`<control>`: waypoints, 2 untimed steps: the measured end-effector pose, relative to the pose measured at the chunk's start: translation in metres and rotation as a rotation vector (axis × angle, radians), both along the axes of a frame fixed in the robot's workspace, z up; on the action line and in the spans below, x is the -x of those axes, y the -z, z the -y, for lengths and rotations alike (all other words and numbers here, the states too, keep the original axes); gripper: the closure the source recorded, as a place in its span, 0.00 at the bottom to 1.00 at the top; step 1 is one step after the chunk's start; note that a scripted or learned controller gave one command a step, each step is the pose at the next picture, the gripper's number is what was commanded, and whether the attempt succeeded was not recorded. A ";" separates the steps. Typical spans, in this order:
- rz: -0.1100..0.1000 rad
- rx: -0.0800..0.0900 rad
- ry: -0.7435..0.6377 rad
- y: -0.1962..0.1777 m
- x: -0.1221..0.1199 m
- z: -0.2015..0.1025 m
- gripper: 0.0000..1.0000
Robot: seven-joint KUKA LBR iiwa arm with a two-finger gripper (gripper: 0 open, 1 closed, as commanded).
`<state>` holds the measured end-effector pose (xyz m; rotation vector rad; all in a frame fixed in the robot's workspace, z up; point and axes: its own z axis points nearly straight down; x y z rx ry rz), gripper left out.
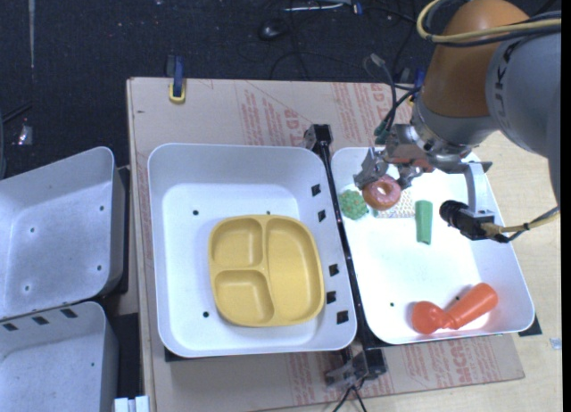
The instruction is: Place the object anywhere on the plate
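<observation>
— What do you see in the right bin (pixel 500 263)?
— You have the gripper (pixel 393 178) low at its far left corner, just above a pink donut (pixel 384 193), with a green ball (pixel 353 204) just beside that. A green stick (pixel 424 221) lies near, an orange bottle (pixel 453 309) at the front.
— And the left bin (pixel 178 250)?
— Your yellow plate (pixel 266 269), three compartments.

Arm (pixel 500 62) is reaching in from right, wrist bending down; gripper (pixel 385 180) is hanging low w/ fingers pointing downward, approx. upright.
</observation>
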<state>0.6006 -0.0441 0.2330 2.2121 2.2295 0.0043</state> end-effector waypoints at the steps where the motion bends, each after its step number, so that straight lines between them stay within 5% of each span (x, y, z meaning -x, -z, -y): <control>1: 0.000 0.000 -0.001 -0.005 -0.019 -0.057 1.00; 2: 0.000 -0.001 -0.001 -0.012 -0.024 -0.115 1.00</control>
